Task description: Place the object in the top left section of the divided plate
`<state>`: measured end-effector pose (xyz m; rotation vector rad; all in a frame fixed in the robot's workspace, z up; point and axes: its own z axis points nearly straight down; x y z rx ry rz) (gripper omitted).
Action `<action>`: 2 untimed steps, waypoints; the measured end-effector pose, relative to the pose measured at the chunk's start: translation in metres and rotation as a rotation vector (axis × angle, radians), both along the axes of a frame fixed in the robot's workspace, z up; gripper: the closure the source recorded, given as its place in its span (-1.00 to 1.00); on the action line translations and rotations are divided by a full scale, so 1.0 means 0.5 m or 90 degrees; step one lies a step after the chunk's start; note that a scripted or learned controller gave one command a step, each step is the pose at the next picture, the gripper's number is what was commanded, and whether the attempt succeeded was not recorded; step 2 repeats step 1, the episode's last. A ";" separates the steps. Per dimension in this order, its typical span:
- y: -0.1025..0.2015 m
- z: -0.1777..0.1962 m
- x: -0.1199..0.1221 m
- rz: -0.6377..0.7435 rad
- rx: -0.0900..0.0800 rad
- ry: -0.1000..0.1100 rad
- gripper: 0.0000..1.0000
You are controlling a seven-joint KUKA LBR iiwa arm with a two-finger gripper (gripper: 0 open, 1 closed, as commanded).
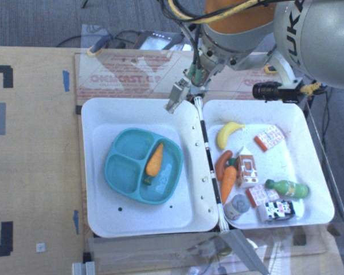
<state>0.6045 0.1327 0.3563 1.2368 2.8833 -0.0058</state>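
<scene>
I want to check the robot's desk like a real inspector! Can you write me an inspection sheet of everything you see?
Surface: two shallow white bins, left bin and right bin, side by side on a bench.
Job's things: teal divided plate in the left bin; a toy carrot lies in its large right section, not the top left one.
Clutter: right bin holds a banana, two more carrots, small cartons, a green bottle and a can.
Grippers: gripper hangs above the left bin's far rim, holding nothing.
Cables: yellow and black cables loop above the wrist.
Surroundings: grey carpet, blue tape marks on the board.
</scene>
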 end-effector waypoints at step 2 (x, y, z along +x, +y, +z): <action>0.004 0.017 0.004 0.002 -0.001 -0.002 1.00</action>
